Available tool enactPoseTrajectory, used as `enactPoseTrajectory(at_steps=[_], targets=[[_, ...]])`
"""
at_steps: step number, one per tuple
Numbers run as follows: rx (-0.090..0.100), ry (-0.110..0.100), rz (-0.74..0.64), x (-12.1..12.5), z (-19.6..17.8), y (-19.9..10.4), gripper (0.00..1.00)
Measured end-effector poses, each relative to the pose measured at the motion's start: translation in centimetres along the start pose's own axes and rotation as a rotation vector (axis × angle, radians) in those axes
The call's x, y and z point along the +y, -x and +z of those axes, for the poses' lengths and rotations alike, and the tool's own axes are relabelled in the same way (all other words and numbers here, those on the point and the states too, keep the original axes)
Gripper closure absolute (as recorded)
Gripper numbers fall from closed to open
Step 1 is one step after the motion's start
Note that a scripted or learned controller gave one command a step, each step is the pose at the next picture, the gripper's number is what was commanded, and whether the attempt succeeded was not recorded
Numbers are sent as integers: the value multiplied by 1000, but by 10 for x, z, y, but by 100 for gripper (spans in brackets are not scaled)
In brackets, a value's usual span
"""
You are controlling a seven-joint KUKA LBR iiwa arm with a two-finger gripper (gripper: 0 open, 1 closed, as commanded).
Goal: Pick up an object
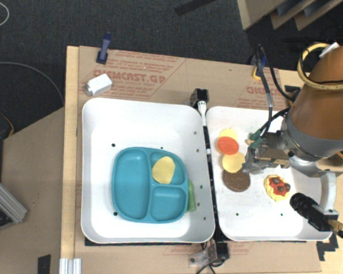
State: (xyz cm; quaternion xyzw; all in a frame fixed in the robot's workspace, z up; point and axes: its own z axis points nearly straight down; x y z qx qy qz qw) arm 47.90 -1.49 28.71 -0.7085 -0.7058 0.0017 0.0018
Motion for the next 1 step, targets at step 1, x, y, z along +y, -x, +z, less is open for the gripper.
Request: enactPoseTrajectory(at_steps=[1], targets=[[-1, -5, 7, 3, 92, 92, 100]])
